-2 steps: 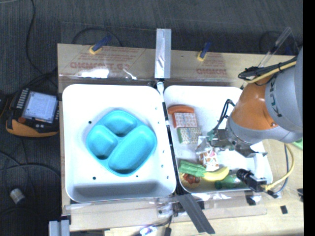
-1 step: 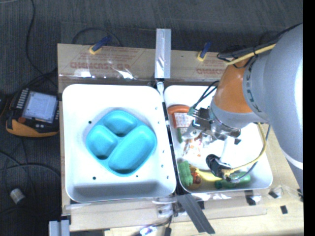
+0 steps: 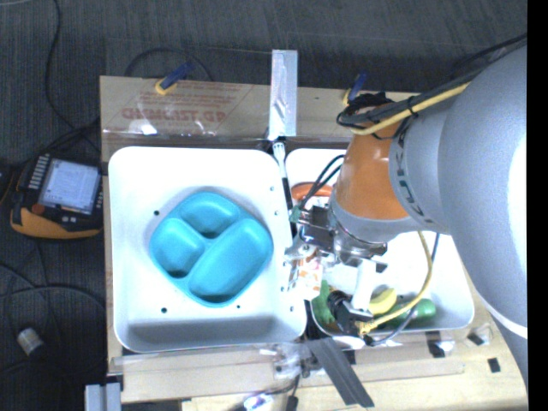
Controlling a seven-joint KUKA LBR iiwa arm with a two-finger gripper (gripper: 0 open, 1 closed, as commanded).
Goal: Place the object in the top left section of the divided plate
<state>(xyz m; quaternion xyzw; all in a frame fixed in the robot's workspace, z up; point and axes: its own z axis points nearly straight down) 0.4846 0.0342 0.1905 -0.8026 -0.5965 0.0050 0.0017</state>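
Jaws hang low in the right bin (image 3: 454, 308), under the wrist of the grey arm (image 3: 377, 187). The wrist and its cables hide the jaws, so I cannot tell whether they are open or closed, or whether anything sits between them.

That right bin holds a small clutter, all crowded at its left side beneath the wrist. An orange thing (image 3: 301, 193) sits near the bin's far left corner and a printed wrapper (image 3: 304, 272) lies against the left wall. A green piece (image 3: 323, 302) and a yellow piece (image 3: 384, 298) lie nearer the front (which of these is the object to be moved I cannot say).

In the left bin (image 3: 137, 315) the blue divided plate (image 3: 214, 247) lies alone near the middle, turned at a slant, with two smaller sections and one larger.

Behind the bins the desk (image 3: 128, 92) shows red lettering (image 3: 175, 112) under a clear sheet, too faint and blurred to read. A blue clip (image 3: 174, 77) grips the desk's far edge. On the carpet to the left lies a handheld unit (image 3: 60, 191) with a lit screen whose text is too small to make out.
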